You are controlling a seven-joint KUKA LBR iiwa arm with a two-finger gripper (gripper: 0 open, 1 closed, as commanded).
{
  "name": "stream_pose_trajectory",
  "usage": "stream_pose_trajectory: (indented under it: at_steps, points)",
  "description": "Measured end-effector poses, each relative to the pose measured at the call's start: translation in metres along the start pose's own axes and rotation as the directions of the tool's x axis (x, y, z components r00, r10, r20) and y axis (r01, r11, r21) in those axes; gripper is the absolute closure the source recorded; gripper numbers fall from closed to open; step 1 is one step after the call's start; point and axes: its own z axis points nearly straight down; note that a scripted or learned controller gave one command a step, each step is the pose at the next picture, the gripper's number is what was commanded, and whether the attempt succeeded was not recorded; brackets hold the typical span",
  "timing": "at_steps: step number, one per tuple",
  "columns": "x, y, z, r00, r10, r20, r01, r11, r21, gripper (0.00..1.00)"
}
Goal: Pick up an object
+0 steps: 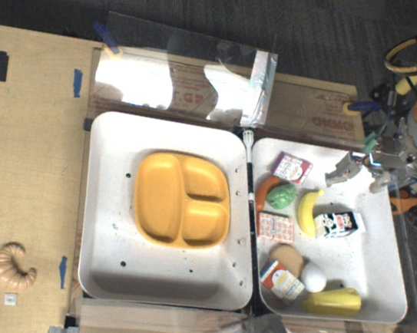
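Observation:
My gripper [361, 175] hangs over the far right part of the right bin [391, 267], its two fingers spread open with only bare bin floor between them. Just in front of it and to the left lie a yellow banana [308, 212] and a black-and-white carton [337, 224]. A small pink-and-white box [291, 167] sits to the gripper's left. A green ball [282, 196] rests against an orange piece [266, 189]. Toward the front lie a patterned card [275, 227], a brown lump [286, 257], a red-and-white carton [282, 282], a white egg [314, 280] and a yellow bottle [337, 300].
The left bin [101, 208] holds a yellow divided plate [182, 199]. A croissant [15, 266] lies on the bench at the front left. A clear plastic sheet [182, 80] stands behind the bins. Cables and the arm's body crowd the upper right.

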Motion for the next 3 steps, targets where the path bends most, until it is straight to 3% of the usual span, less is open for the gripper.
stream_pose_trajectory:
  at_steps: [1,2,3]
  points:
    - [0.010,-0.091,0.088,0.990,0.139,0.000,-0.139,0.990,0.006,0.00]
    - [-0.013,-0.004,0.133,0.995,0.102,0.009,-0.102,0.994,-0.044,0.00]
    - [0.006,0.016,0.138,0.983,-0.179,0.030,0.180,0.983,-0.043,0.00]
